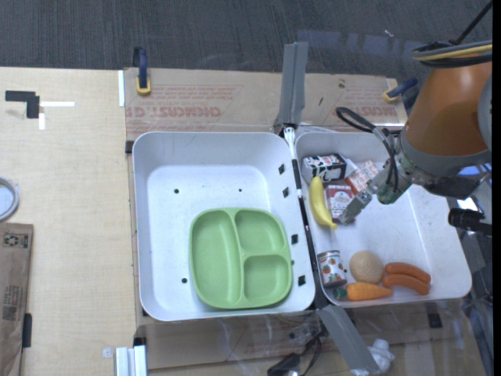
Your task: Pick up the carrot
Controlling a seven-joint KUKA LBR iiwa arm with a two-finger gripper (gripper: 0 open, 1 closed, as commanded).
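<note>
Carrot (368, 291): lies at the near edge of the right bin (438, 233), beside a small can (332, 267), well below my fingers (350, 212).
Fingers: low over the bin beside the banana (318, 203); open or closed, I cannot tell.
Hidden: packets under my arm are blurred.
Writing: cardboard print, unreadable.

My grey arm with the orange band (450, 116) is cut off by the right edge. My two-finger gripper (350, 212) is small and blurred, so the fingers I cannot read. It covers part of the red and white packet (341, 194). The silver ring (6, 200) is cut by the left edge
</note>
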